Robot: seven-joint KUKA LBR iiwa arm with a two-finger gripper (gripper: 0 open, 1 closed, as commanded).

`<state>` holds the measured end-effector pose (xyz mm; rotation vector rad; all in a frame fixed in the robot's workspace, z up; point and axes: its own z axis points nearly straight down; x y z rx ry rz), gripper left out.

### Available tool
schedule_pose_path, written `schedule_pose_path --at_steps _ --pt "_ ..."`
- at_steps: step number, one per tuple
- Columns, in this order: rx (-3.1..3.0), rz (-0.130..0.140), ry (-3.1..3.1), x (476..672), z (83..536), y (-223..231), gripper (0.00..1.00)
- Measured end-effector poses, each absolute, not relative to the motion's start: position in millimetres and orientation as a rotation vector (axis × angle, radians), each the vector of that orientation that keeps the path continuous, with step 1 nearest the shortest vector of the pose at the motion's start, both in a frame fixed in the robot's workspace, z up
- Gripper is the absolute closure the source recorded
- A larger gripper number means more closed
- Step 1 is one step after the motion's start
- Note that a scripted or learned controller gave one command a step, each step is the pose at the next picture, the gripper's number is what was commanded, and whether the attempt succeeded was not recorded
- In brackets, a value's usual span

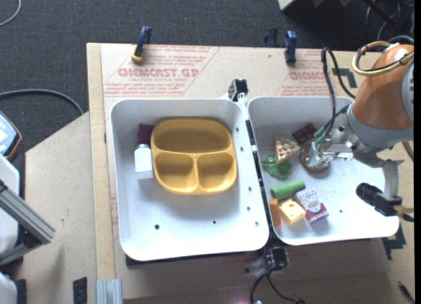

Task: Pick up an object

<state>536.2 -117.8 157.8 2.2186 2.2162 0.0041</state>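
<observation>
You see the arm [385,99] reaching in from the right, over the right bin [355,227]. The gripper [317,158] is low near the middle of this bin, just beside a brown chocolate-like block [304,133] and a slice of pizza [284,149]. Whether it is wide, narrow or holding something, you cannot tell from this angle; the metal end hides it.

The other objects are grouped at the left half of the right bin: a green leafy piece [276,166] close to the wall between the bins, a green cylinder [288,189] below it, then a yellow cheese wedge [291,212] and a small red and white carton [312,205] near the front edge. The right and front-right part of this bin floor is bare, so there is open room there.

In the left bin [131,230] a yellow divided tray [193,154] takes the centre. A small white bottle [143,160] touches its left side, with a dark purple thing [145,130] just behind it. The front of this bin floor is free.
</observation>
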Motion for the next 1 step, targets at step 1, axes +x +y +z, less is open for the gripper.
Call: schedule_pose_path --at_steps 1 --pt "2.214 0.007 2.219 543.9 209.3 -109.4 1.00"
